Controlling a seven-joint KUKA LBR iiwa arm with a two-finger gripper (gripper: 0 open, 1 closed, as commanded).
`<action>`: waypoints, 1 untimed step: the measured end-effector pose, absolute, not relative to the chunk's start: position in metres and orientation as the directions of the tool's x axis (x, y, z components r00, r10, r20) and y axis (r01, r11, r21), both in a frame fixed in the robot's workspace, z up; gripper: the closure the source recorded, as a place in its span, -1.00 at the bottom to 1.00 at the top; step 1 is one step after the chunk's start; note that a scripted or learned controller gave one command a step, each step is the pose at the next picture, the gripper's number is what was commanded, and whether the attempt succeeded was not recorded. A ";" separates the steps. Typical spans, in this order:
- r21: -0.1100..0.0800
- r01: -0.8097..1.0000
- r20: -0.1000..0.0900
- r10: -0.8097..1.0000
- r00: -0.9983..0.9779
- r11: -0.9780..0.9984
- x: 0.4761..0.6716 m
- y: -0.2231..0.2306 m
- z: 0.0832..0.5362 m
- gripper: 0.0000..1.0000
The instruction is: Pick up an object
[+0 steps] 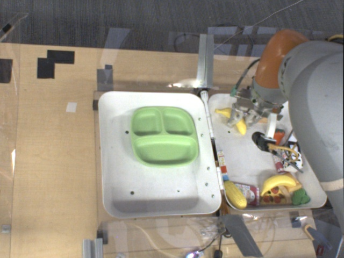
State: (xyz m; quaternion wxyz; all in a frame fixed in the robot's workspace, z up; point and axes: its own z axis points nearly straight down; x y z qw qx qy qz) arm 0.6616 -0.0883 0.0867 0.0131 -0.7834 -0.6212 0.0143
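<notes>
Green plate [163, 136]: lies flat in the middle of the left bin [115, 160], apart from the other things.
Small yellow piece [240, 126]: far end of the right bin [242, 160], just under the hand.
Hand [244, 113]: lowered over that piece, likely to grasp it; how far open, I cannot tell.
Banana [279, 184]: near right corner, among clutter.

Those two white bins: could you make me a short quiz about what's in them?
1. True or false: the green divided plate lies in the left bin.
2. Which is under the pincer in the right bin? A) a small yellow piece B) a red cup C) a blue ball
3. Fill in: near the right bin's front edge lies a yellow ____.

Key: 1 true; 2 A; 3 banana.
</notes>
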 end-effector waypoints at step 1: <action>0.007 0.972 0.002 0.972 0.234 -0.234 0.670 -0.025 0.193 1.00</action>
